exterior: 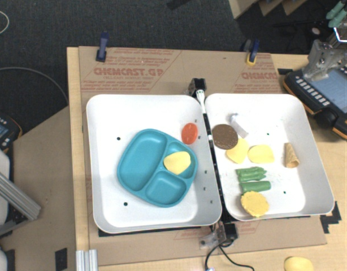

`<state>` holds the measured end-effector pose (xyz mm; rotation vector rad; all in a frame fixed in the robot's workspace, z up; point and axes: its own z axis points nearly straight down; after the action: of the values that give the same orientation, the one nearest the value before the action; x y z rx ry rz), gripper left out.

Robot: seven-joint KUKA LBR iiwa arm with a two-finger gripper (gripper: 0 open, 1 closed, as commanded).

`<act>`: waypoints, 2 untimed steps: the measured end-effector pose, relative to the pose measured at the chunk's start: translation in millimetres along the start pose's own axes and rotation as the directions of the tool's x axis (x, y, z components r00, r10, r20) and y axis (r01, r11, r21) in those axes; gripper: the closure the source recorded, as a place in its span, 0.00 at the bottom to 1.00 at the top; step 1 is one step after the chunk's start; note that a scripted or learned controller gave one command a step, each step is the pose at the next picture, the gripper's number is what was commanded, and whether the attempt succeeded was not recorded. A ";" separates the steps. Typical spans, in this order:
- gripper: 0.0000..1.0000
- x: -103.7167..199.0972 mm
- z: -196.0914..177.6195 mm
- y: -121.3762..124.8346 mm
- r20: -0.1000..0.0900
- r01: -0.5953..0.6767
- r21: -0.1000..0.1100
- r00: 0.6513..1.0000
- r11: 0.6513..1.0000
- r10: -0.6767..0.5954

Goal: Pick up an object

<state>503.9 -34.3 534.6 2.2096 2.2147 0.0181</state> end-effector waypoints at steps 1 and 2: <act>1.00 -20.3 116.7 -28.4 -0.002 -0.006 0.030 1.000 1.000 0.006; 1.00 29.0 -7.8 -23.8 -0.002 0.003 0.001 1.000 1.000 -0.003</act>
<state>479.8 -5.3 542.0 2.2077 2.2198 0.0194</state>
